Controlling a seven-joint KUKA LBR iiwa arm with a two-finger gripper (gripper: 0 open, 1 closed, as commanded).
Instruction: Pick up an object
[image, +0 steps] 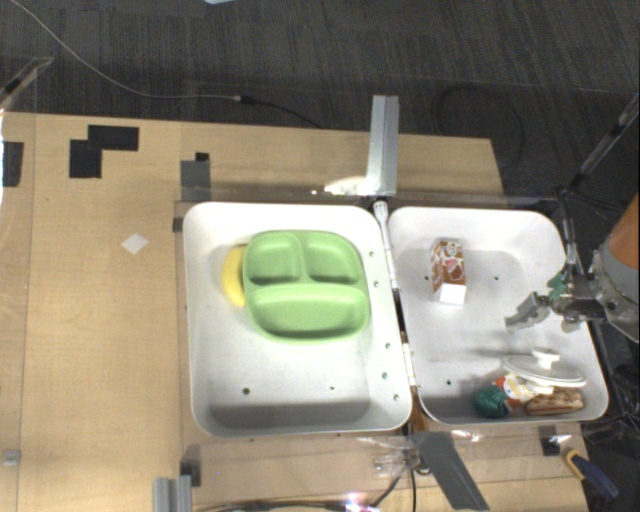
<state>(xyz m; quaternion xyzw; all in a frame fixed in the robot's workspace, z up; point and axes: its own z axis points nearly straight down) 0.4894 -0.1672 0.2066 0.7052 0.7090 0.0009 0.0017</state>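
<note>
My gripper (538, 308) hangs over the right side of the right bin (480, 235), reaching in from the right edge with nothing visibly in it. A small red and white carton (449, 270) stands in the upper middle of that bin, well to the gripper's left. Below the gripper, in the bin's front right corner, lie a dark green lump (490, 402), a white flat piece (543, 369) and a brown item (553, 403), crowded together.
The left bin (290, 400) holds a green divided plate (303, 284) with a yellow object (232, 277) poking out at its left edge. A metal divider (393, 300) separates the bins. A metal post (384, 145) stands behind them.
</note>
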